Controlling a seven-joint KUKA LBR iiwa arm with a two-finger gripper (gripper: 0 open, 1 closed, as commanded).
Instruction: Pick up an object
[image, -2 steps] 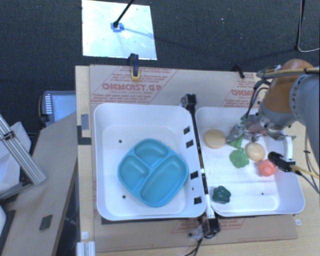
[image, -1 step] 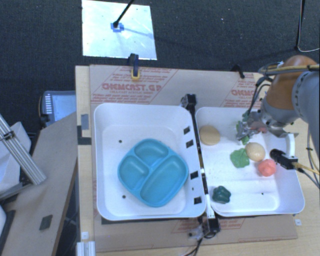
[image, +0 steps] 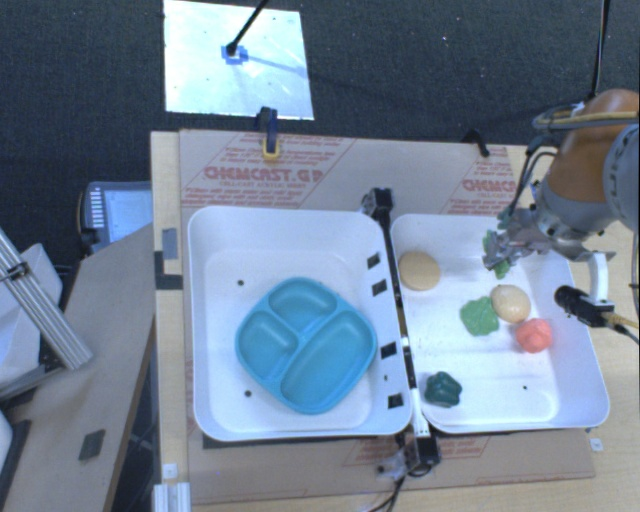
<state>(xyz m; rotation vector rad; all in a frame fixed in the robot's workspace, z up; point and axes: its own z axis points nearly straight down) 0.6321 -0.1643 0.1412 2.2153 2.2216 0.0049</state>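
Green leafy toy (image: 479, 316) lies untouched mid right bin (image: 570, 400), beside a cream egg-shaped piece (image: 511, 302) at its 2 o'clock. Gripper (image: 499, 252) hangs toward the bin's 12 o'clock, nothing visibly held; jaw state unclear. Picking remains undone.

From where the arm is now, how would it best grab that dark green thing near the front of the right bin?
Probably straight from above, fingers closing across the middle of the dark green item. It lies alone on the bin floor, apart from the other pieces, though the divider wall is close on one side, so the fingers should straddle it parallel to that wall.
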